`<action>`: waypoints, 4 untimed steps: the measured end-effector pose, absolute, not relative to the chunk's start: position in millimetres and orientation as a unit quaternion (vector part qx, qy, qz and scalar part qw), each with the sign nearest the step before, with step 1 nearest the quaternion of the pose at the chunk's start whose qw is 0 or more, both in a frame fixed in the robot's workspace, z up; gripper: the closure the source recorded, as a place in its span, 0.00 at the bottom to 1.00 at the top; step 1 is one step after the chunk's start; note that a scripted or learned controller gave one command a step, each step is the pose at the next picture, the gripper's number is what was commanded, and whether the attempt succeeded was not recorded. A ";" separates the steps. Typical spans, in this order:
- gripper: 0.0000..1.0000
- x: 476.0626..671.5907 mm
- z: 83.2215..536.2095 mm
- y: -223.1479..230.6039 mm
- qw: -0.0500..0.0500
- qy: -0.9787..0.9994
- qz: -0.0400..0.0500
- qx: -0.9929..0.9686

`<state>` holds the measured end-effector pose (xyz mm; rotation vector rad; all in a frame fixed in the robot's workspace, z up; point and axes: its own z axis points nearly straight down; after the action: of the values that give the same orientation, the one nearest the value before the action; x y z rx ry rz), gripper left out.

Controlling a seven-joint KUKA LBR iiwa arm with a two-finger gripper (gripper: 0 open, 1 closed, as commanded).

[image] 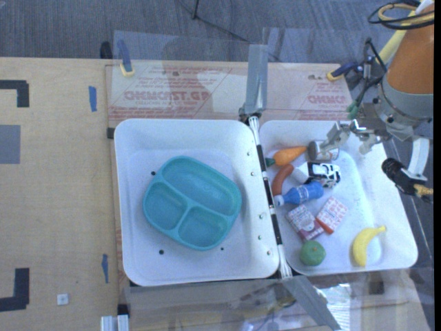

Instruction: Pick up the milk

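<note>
The gripper (329, 145) hangs over the upper part of the right bin (402, 216), its two metal fingers (335, 138) pointing toward nine o'clock; I cannot tell whether they are spread or closed, and nothing shows between them. At three o'clock from it rises the grey wrist with its orange band (412, 54), wrapped in yellow and black cables.

Just below the gripper, at six o'clock, lies a small black-and-white carton (324, 174), which looks to be the milk, apart from the fingertips. At nine o'clock from the gripper lies an orange carrot (289, 155), and under that, toward seven o'clock, a reddish sausage (280, 179). A blue bottle (301, 194) lies just below the milk, at its seven o'clock.

Further toward six o'clock sit two red-and-white packets (318, 218) side by side, then a green round fruit (313, 253). A yellow banana (365, 244) rests at about five o'clock, near the bin's lower right corner.

Well out at nine o'clock, the left bin (131, 143) holds a teal divided plate (192, 203) with three compartments.
</note>
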<state>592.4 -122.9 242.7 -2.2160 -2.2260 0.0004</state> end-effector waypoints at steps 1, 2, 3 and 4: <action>0.00 624.0 141.9 -121.0 0.000 -0.740 0.000 -0.673; 0.00 623.5 185.3 -50.7 -0.001 -0.722 -0.001 -0.692; 0.00 632.1 117.6 -122.8 0.000 -0.676 0.000 -0.737; 0.00 609.7 88.9 -160.5 -0.003 -0.690 -0.003 -0.723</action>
<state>609.7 -160.5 88.9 -2.2769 -2.1732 -0.0081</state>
